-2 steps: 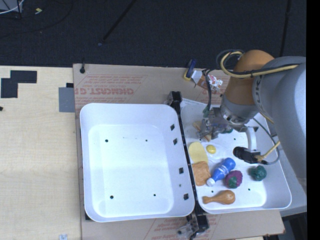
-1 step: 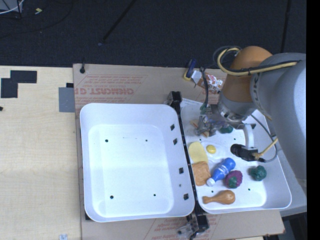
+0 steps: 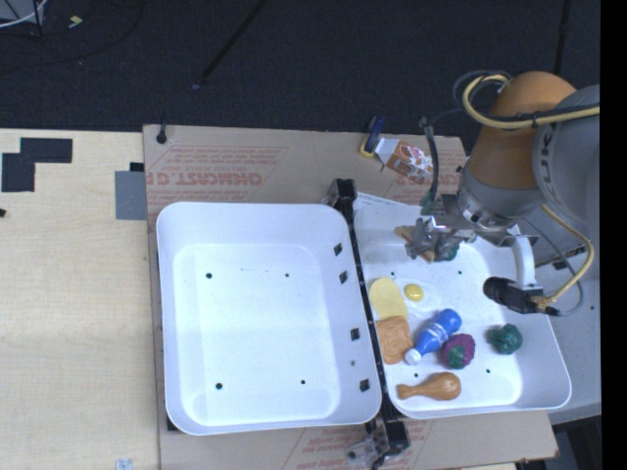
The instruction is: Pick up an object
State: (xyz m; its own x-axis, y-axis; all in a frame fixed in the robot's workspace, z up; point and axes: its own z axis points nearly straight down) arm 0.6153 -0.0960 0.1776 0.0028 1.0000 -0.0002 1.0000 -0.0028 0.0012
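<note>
Inspector A: We find the gripper [image 3: 432, 240] low over the right bin [image 3: 549, 385], toward its twelve o'clock rim; whether its claw is spread or pinching, we cannot tell.

Inspector B: We note the blue bottle [image 3: 436, 332] near six o'clock of it, purple object [image 3: 458, 350] touching.

A pale wooden desk [image 3: 69, 311] fills the side toward 9 o'clock, with dark square marks near its upper edge. A brown cardboard sheet [image 3: 255, 164] with red print lies on it. Toward 12 o'clock is dark carpet floor [image 3: 294, 47] with thin cables [image 3: 39, 8] at 11 o'clock.
</note>
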